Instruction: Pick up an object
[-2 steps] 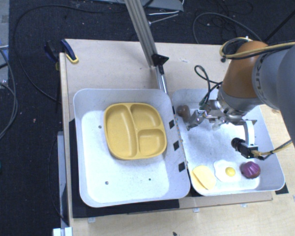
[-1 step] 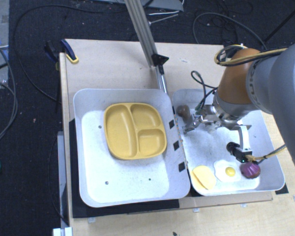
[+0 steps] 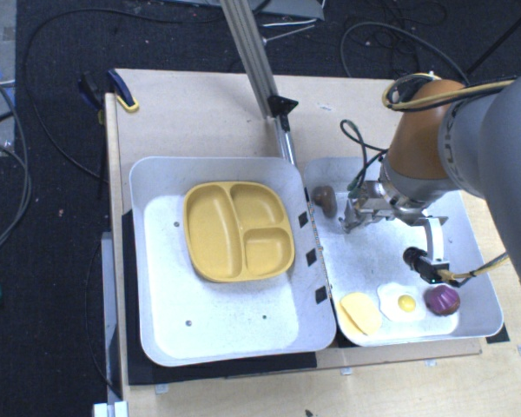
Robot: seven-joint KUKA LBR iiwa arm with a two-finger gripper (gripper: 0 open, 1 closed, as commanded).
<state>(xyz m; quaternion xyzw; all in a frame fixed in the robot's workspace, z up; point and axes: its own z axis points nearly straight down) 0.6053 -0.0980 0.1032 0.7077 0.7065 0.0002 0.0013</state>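
A: Here, the gripper (image 3: 358, 215) hangs low over the upper left part of the right bin (image 3: 478, 320), beneath the orange band (image 3: 421, 142) of the grey arm (image 3: 491, 137). Whether it is released or clenched cannot be told from this slanted view; nothing shows in its grasp.

B: And the candidates for pickup?

A: A small brown object (image 3: 325, 200) lies just beside the gripper, to its left, near the bin's left wall. Along the near edge of the same bin sit a yellow piece (image 3: 360, 312), a toy fried egg (image 3: 403, 303) and a purple object (image 3: 442, 300), close together in a row.

B: What would a clean attempt call for?

A: Likely the brown object, being nearest. The gripper should centre over it before descending, keeping off the bin wall so that a finger does not catch the rim. The wall leaves little room on that side.

B: The other bin?

A: The left bin (image 3: 156, 320) holds a yellow divided plate (image 3: 240, 231), three compartments, all bare, lying flat and well apart from the gripper.
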